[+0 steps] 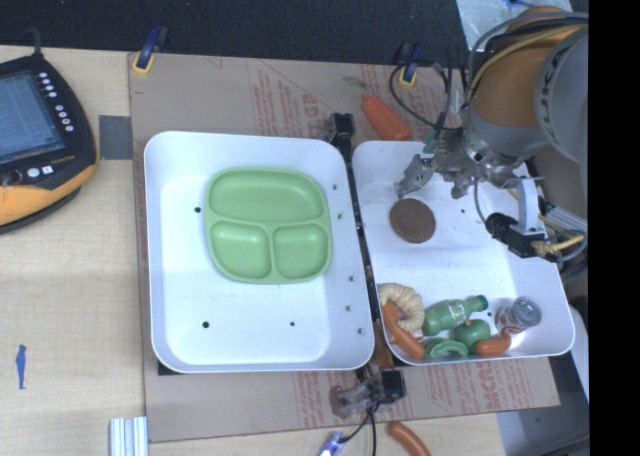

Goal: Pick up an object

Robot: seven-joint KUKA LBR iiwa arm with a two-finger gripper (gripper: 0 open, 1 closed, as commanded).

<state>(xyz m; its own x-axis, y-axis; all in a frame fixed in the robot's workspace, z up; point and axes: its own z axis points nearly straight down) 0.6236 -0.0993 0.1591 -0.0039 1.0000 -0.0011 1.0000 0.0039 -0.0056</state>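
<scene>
My gripper [435, 186] hangs over the far part of the right bin [540, 274], its fingers spread open with nothing between them. A brown round disc [412, 220] lies on the bin floor just below and in front of the fingertips, apart from them. Along the bin's near edge lies a cluster: a pale twisted pastry [402, 297], an orange carrot [398, 336], a green bottle [452, 312], a green ring-shaped piece [448, 349], a small sausage [493, 346] and a silver can [520, 314].
The left bin [170, 274] holds a green divided plate [268, 223]. An orange carrot [385, 117] lies outside the bins behind the right one, another orange piece [410, 436] at the front. A teach pendant [35, 139] rests at the far left.
</scene>
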